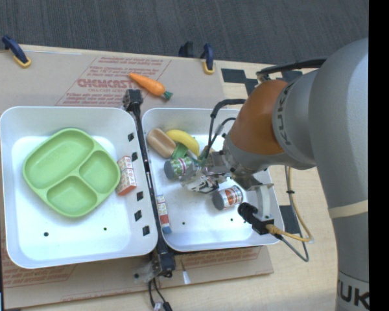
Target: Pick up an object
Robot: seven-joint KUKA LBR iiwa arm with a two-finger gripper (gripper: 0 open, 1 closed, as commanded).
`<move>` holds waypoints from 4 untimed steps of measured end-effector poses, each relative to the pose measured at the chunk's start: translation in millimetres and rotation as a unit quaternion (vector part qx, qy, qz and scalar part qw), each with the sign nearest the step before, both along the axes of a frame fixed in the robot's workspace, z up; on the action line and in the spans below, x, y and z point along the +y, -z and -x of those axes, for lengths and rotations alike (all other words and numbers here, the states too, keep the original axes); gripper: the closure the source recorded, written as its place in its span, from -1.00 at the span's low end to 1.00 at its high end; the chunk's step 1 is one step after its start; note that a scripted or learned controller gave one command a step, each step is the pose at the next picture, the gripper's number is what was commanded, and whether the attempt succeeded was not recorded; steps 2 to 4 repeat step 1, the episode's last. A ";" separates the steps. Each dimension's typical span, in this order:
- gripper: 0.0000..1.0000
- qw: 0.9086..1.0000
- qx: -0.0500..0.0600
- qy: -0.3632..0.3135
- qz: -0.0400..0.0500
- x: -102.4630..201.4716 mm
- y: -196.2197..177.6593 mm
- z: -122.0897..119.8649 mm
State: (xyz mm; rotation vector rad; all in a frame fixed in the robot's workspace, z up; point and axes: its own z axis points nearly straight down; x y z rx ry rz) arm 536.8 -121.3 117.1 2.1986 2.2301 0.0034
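Observation:
My gripper [204, 173] is low in the right bin [207, 241], near its middle, under the orange-banded wrist. A green can [179, 168] lies on its side right against the gripper's left. Just behind the can lie a yellow banana [183, 140] and a brown bread roll [160, 142]. A small jar with a red label [228, 197] lies just to the gripper's lower right. The arm hides the bin's right part.
A slim marker-like stick [163, 214] lies along the right bin's left wall. The left bin [26, 238] holds a green divided plate [70, 171] and a small patterned box [126, 175]. An orange carrot [149, 84] rests on the cardboard behind the bins.

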 end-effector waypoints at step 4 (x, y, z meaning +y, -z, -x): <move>1.00 1.000 0.005 0.003 -0.002 44.6 -79.2 42.3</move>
